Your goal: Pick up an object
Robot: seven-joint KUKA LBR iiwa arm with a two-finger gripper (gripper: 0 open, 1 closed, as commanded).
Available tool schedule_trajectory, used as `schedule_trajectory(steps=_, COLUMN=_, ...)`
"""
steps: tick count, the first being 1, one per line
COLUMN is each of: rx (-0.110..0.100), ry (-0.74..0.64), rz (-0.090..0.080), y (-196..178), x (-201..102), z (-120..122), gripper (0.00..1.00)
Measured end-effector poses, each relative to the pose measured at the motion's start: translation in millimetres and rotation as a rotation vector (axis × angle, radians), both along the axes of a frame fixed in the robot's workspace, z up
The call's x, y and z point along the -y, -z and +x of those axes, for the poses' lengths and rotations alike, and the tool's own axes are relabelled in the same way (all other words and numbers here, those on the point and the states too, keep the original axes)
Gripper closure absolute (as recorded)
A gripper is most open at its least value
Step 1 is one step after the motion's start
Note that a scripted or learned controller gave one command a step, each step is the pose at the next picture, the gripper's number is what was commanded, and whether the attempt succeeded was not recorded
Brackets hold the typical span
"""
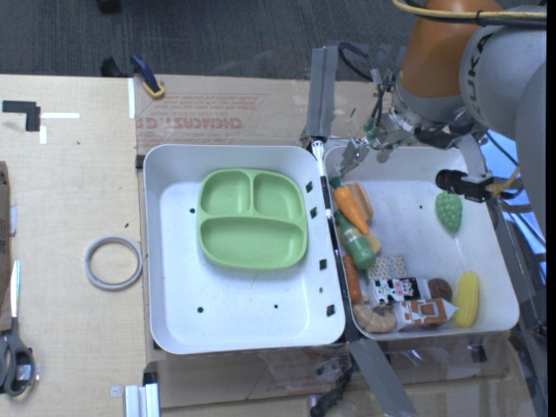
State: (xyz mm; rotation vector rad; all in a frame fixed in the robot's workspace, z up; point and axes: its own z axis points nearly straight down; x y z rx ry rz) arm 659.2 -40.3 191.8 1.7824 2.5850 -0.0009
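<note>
My gripper (pixel 363 149) hangs over the far left corner of the right bin (pixel 408 194), open, with nothing between its fingers. Just below it an orange carrot (pixel 352 201) lies along the bin's left wall, and a green bottle-shaped toy (pixel 359 243) follows it. A green grape bunch (pixel 449 212) rests near the right wall. At the front sit a yellow corn cob (pixel 467 298), a brown round piece (pixel 440 287), small printed boxes (pixel 395 288) and a tan bread piece (pixel 373 321).
The left bin (pixel 174 302) holds a green divided plate (pixel 254 218). On the bench to the left lie a grey tape ring (pixel 114 261) and scissors (pixel 14 359). A metal divider (pixel 320 102) rises between the bins at the back.
</note>
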Motion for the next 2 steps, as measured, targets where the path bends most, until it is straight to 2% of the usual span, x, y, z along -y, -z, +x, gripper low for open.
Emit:
schedule_trajectory(steps=1, rx=-0.001, ry=-0.133, rz=0.001, y=0.1, x=18.4, z=-67.3, gripper=0.00)
schedule_trajectory(steps=2, rx=-0.003, ry=0.034, rz=0.001, y=65.8, x=67.6, z=-129.5, gripper=0.00)
